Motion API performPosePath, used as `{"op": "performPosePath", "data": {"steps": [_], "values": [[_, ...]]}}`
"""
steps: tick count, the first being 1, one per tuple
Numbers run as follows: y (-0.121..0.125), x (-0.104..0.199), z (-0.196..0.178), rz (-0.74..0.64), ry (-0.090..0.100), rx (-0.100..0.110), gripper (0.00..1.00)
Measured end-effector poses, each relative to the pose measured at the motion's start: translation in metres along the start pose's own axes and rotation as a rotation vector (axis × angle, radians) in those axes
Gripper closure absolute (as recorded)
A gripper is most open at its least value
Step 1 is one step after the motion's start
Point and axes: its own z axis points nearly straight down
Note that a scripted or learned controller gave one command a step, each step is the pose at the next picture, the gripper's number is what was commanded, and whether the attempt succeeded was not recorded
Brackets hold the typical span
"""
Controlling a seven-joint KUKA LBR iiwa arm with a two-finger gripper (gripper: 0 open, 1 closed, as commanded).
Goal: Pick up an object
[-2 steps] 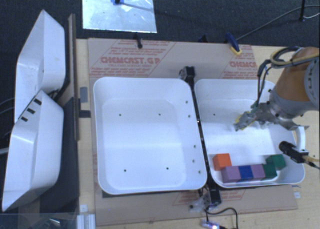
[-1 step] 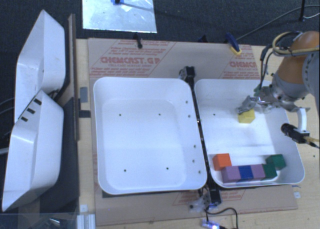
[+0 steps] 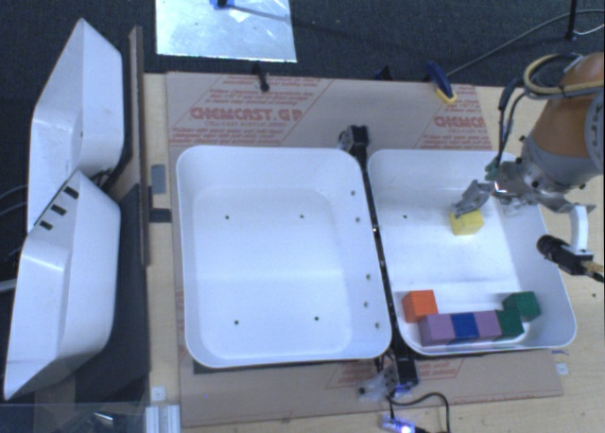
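Far to the left of the claw, beyond the bench's edge, two spare white tubs (image 3: 71, 204) lie stacked at a slant on the dark floor. Closer in, still well left of the claw, sits the left bin (image 3: 274, 256), its floor bare white with small dark dots. A black clamp (image 3: 357, 138) sits at the top of the seam between the two bins, up and left of the claw. The right bin (image 3: 421, 190) holds everything else. The claw (image 3: 473, 202) hangs over its upper part, reaching in from the right on the grey arm with the orange band (image 3: 567, 124). Whether its fingers are wide or narrow cannot be told from this angle. A yellow block (image 3: 467, 223) lies on the bin floor just below the claw, apparently touching its tip or nearly so. Well below the claw, along the bin's near wall, sit an orange block (image 3: 420, 304), a purple block (image 3: 437, 329), a blue block (image 3: 465, 326), and a green block (image 3: 521, 307).
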Motion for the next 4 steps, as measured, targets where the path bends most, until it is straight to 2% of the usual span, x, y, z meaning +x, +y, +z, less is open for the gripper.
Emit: {"op": "performPosePath", "data": {"steps": [1,2,3,4], "values": [[0.002,0.013,0.042,-0.031,0.001,0.006,0.0],[0.004,0.012,0.029,-0.03,0.0,0.001,1.0],[0.009,0.094,0.01,-0.037,0.003,0.002,1.0],[0.005,0.179,-0.064,-0.038,0.003,-0.003,1.0]]}}
